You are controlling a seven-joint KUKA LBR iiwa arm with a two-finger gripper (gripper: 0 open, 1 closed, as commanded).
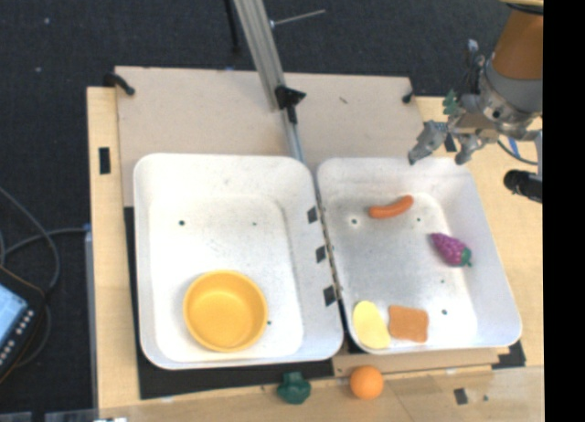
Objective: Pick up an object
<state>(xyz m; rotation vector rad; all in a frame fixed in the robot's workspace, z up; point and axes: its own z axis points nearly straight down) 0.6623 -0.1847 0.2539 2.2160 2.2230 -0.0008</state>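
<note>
I see open floor mid right bin (475, 201) btwn sausage (391, 208), grapes (451, 248) & orange block (409, 324); slanted metal post (260, 36) blocks rear approach.

End effector (441, 148) spread open, holding nothing

This is a robotics lab test cell. A plywood bench (110, 256) on dark carpet carries two shallow white bins (155, 228), left of the jaws and below them. An aluminium rail (260, 36) rises up-left of the jaws; cables (37, 237) and a screen (14, 320) lie far left.
</note>
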